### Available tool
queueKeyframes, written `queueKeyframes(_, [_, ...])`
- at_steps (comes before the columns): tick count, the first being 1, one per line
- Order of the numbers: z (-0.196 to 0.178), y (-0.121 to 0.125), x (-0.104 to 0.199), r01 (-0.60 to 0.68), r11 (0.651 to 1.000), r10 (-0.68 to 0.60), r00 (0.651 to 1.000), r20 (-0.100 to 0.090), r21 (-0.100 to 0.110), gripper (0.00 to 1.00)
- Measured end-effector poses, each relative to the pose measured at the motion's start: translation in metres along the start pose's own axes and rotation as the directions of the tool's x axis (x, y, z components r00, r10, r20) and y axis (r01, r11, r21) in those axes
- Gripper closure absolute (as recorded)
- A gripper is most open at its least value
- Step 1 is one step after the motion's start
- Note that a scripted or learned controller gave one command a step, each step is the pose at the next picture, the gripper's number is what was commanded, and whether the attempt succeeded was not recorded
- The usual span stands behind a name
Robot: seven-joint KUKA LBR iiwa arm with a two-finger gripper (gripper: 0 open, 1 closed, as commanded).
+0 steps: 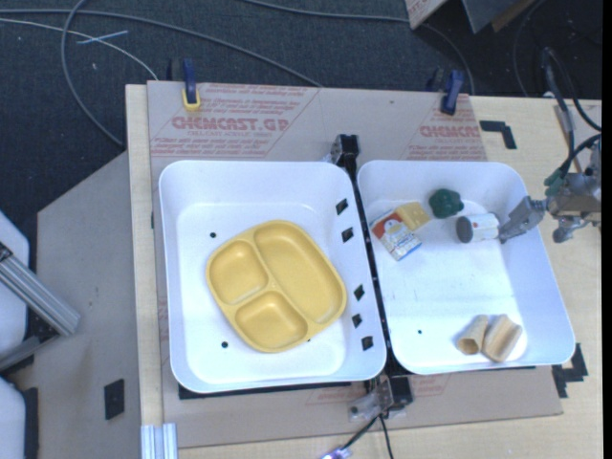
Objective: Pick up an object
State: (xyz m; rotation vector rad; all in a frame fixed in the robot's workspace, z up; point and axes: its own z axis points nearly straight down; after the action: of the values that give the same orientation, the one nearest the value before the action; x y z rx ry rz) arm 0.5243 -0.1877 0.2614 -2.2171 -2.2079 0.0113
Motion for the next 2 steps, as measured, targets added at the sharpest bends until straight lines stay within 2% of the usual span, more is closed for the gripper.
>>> queueKeyframes(1, [-0.007, 0.002, 0.001, 0.005, 1.0, -0.005, 1.0, 0.003, -0.013, 0.0])
queueKeyframes(2, [0.037, 0.0, -0.006, 0.004, 1.0, -0.004, 1.0, 0.002, -0.011, 0.0])
